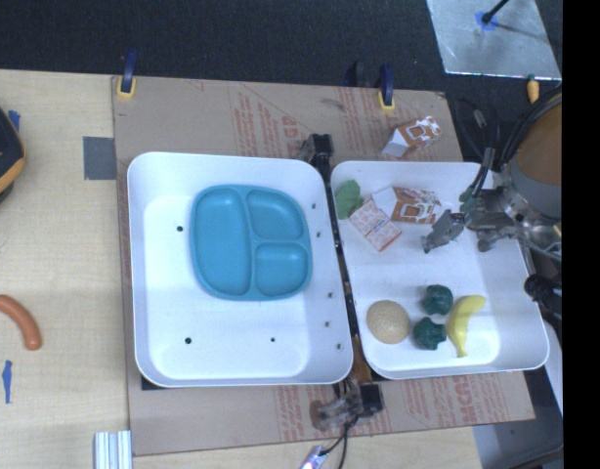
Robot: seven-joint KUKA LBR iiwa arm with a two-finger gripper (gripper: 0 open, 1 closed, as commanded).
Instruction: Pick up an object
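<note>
Over the right bin, near the cartons, the gripper hovers with fingers spread open, holding nothing, well above the banana.

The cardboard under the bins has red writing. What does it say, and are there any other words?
Cardboard: red print, too blurred to read.
Cartons in the right bin: orange and white markings, too small to read.
Carton outside the bin: also unreadable.
Nothing here can be quoted.

pale wooden bench under brown cardboard sheet (yellow-clamped), dark carpet beyond
</note>
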